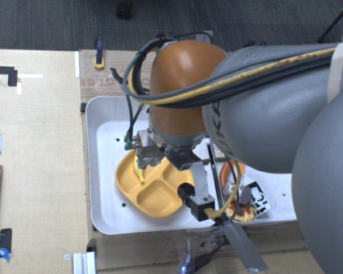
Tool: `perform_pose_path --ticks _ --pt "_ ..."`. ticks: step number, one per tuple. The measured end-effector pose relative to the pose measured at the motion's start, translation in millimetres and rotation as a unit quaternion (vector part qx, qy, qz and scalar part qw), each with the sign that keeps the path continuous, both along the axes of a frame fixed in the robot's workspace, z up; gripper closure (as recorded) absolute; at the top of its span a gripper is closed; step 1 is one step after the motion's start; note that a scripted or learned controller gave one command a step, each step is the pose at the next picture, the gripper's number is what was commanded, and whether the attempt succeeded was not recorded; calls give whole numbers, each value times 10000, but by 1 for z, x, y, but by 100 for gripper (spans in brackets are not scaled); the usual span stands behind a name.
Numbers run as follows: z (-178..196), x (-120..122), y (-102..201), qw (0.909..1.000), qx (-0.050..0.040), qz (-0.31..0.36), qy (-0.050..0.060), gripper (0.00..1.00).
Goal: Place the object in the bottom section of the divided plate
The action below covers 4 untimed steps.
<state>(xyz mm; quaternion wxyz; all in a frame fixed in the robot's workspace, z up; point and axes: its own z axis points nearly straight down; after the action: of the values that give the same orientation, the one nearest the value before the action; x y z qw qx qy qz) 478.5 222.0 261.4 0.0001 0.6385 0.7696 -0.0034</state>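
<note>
The arm (pixel 274 101) fills the right and middle of the view, grey, its orange band (pixel 183 90) bulging over the bin, with black and yellow cables looped across it. Below lies the bench (pixel 34 153), pale wood on the left.

A white bin (pixel 100 170) sits under the arm, its left wall and near rim bare. In it rests the plate (pixel 151 196), yellow and divided, in the bin's left half; its nearest section is in plain sight with nothing in it, and the far sections are partly covered by the wrist.

The gripper (pixel 142 167) hangs over the plate's upper left part, just at a divider ridge. Something thin and yellow shows at its tip, against the plate, but whether this is the object or part of the plate I cannot tell, and I cannot tell how the jaws stand either; the wrist hides them.

To the right of the plate, under the arm, lies an orange thing (pixel 240 210), half hidden, with a black-and-white tag (pixel 257 201) just beside it.

At the far edge of the bench stands a small clamp (pixel 99 56), blue and yellow.
</note>
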Motion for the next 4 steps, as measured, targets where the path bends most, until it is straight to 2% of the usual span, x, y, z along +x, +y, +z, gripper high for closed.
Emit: perform_pose_path --ticks 1,2,4 --pt "8 1 -1 10000 -17 2 15 100" --pt "8 1 -1 10000 -18 0 15 0" --pt "8 1 -1 10000 -18 0 15 0"
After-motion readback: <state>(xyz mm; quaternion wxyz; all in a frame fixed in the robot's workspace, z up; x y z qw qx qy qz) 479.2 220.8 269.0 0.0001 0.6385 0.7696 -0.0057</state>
